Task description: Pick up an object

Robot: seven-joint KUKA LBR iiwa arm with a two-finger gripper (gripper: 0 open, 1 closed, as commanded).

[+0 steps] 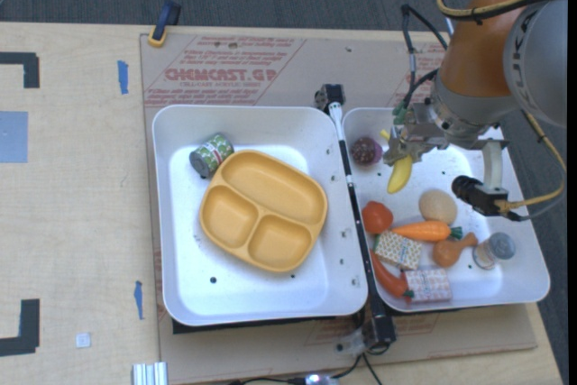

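Observation:
In the right bin my gripper stands at the upper left, its fingers closed around a yellow banana. The banana shows above and below the fingers, its lower end hanging toward the bin floor. Just left of it lies a dark purple round fruit. Below are a red tomato, a pale egg-shaped item, a carrot, a brown pear-like piece and a small jar.
The left bin bears a yellow divided plate and a green can at its upper left. A cracker packet, a red pepper and a pink box crowd the right bin's lower left. The arm looms over the right bin's top.

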